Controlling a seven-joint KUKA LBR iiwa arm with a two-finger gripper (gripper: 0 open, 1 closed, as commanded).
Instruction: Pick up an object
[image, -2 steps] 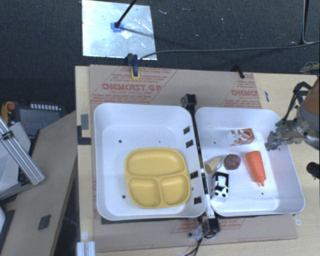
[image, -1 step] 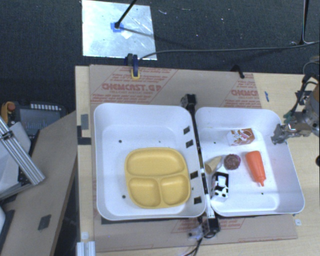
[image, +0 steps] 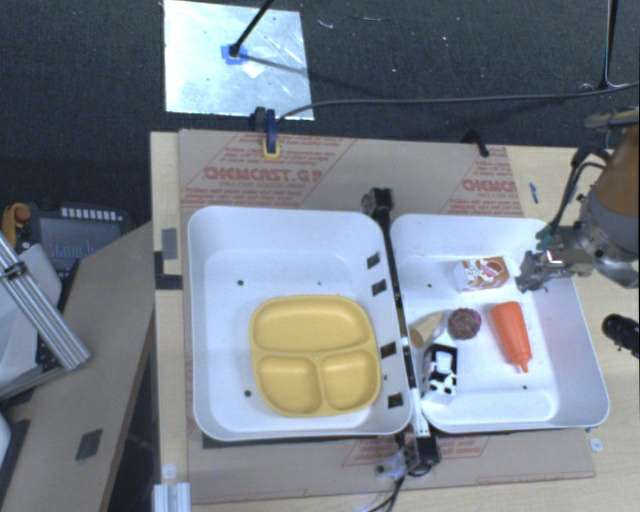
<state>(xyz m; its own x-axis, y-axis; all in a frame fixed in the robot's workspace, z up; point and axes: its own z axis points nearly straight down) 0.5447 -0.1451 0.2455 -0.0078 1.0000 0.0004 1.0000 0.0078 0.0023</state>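
So there are 2 white bins side by side, and the left bin (image: 215, 300) just has a yellow divided plate (image: 313, 355) with 3 compartments sitting in it. All the grabbable stuff is in the right bin (image: 570, 400): an orange carrot (image: 513, 333) lying roughly lengthwise toward the near edge, a small red and white carton (image: 483, 272) up toward the far side, a round dark reddish thing (image: 464, 323) that looks like a toy burger patty or cookie, a tan wedge (image: 428, 326) right next to it by the divider, and a black and white patterned block (image: 442, 369) near the front left corner. The gripper (image: 532, 268) hangs at the right bin's far right side, just beside the carton and above the carrot's thick end, and honestly I can't tell what state the claw is in from this angle, it's too small and blurry. Nothing is visibly in it. My guess is the carrot is the easiest target: looks like light, hard plastic, probably a bit slick and tapered, so I'd pinch it across the thick upper half where it won't squirt out. The carton is probably light too, but it could crush or slide if squeezed on a corner.
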